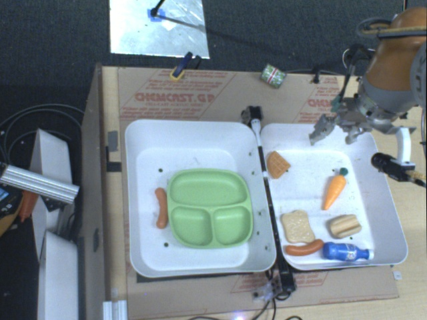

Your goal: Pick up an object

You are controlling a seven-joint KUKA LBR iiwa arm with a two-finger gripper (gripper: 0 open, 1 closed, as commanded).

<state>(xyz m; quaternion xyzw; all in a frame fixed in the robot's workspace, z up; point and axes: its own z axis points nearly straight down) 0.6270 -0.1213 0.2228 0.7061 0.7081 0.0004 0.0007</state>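
Note:
My gripper point(335, 133) hangs open above the far edge of the right bin point(380, 185), with nothing between its fingers. Below it in that bin lie a toy carrot point(334, 188), an orange wedge point(277, 164), a slice of bread point(297, 226), a bread roll point(344, 226), a sausage point(303, 249) and a blue bottle point(345, 251). The carrot is the closest of these, apart from the gripper and nearer the camera.
The left bin point(143, 179) holds a green divided plate point(210, 207) and a second sausage point(161, 207) beside it. A black divider clip point(253, 117) sits between the bins. A small green can point(273, 75) lies on the cardboard behind.

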